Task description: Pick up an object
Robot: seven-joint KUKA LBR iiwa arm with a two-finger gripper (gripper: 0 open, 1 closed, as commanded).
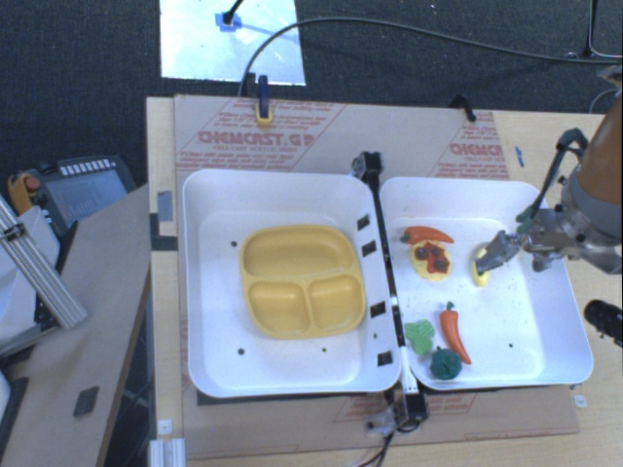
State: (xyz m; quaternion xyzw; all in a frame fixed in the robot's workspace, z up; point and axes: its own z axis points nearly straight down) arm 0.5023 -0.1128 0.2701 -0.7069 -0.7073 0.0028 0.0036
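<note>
The gripper (492, 256) is hiding the upper part of a small yellow thing (480, 276) near the middle of the right bin (545, 348), so its shape is reading unclear, and whether the two are touching cannot be told. The arm (596, 197) is running out past the picture's right edge. Toward the bin's left wall, a round yellow-and-red piece (431, 259) is showing too small to identify. A metal rail (39, 270) is being cut off at the left edge.

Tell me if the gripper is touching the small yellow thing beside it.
Cannot tell. In the camera view the gripper overlaps the small yellow thing, but the slanted look-down cannot separate contact from hovering just above it.
</note>
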